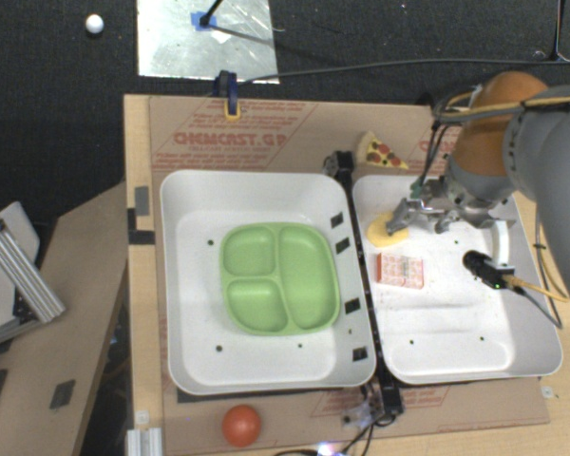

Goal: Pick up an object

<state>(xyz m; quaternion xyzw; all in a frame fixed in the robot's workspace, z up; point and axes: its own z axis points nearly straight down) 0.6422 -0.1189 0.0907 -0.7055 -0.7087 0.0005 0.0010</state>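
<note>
In the right bin (456, 350) a yellow flat piece (388, 233) lies near the far left corner, and a small red-and-white packet (400, 271) lies just in front of it. My gripper (406, 214) hangs low over the yellow piece, its tips at the piece's far edge. The left bin (199, 350) holds a green divided plate (277, 276).
A toy pizza slice (380, 152) rests on the cardboard behind the right bin. An orange-red ball (241, 425) sits on the bench in front of the left bin. The arm fills the space over the right bin's far right corner.
</note>
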